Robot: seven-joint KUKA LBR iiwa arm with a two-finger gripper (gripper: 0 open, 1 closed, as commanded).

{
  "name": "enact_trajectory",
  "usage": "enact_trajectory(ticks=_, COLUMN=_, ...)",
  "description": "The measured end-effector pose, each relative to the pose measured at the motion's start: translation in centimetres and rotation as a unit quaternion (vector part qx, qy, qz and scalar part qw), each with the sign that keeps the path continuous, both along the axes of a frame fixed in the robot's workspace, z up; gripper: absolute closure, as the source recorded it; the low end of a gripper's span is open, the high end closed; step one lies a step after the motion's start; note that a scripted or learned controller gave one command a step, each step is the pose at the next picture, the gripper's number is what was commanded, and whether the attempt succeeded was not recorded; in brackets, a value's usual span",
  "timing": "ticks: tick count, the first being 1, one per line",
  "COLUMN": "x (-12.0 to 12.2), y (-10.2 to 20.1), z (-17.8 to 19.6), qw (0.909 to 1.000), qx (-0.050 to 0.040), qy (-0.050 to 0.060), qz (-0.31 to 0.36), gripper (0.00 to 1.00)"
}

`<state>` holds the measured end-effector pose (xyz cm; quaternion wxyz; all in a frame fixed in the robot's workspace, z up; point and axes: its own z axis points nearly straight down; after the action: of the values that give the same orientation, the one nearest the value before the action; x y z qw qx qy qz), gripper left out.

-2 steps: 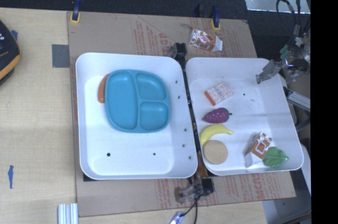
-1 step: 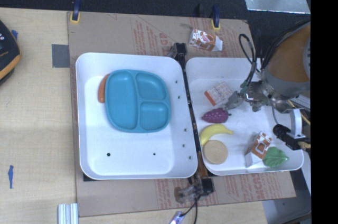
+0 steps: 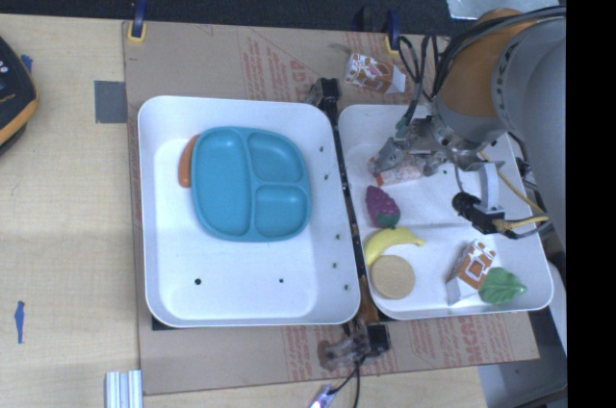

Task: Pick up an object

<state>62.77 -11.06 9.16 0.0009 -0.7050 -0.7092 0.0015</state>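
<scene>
Hand (image 3: 409, 156) low in the upper part of the right bin (image 3: 539, 295), over a small reddish item (image 3: 397, 171); whether it is open or gripping cannot be told. Candidate objects lie below it in the same bin: grapes (image 3: 381, 204), banana (image 3: 390, 242), cookie (image 3: 393, 277), a packet (image 3: 474, 266) and a green leaf (image 3: 502, 286). The blue plate (image 3: 250, 183) sits in the left bin (image 3: 241, 300). A sound grasp likely needs the hand centred on one item, clear of the bin's wall, before closing and lifting straight up.

robot lab: clamped cardboard (image 3: 241, 60) on bench, paired white bins (image 3: 154, 204), toy food.
</scene>
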Motion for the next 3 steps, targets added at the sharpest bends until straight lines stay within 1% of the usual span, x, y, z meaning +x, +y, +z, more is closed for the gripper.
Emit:
enact_trajectory(ticks=1, x=0.0, y=-0.1, z=1.1, qw=1.0, qx=0.0001, qy=0.0, qz=0.001, gripper=1.0)
enact_trajectory(ticks=2, x=-2.4, y=5.4, z=10.1, qw=1.0, qx=0.001, qy=-0.001, qz=-0.001, gripper=1.0)
enact_trajectory(ticks=3, x=-2.4, y=5.4, z=10.0, qw=1.0, qx=0.0008, qy=0.0, qz=-0.001, gripper=0.0)
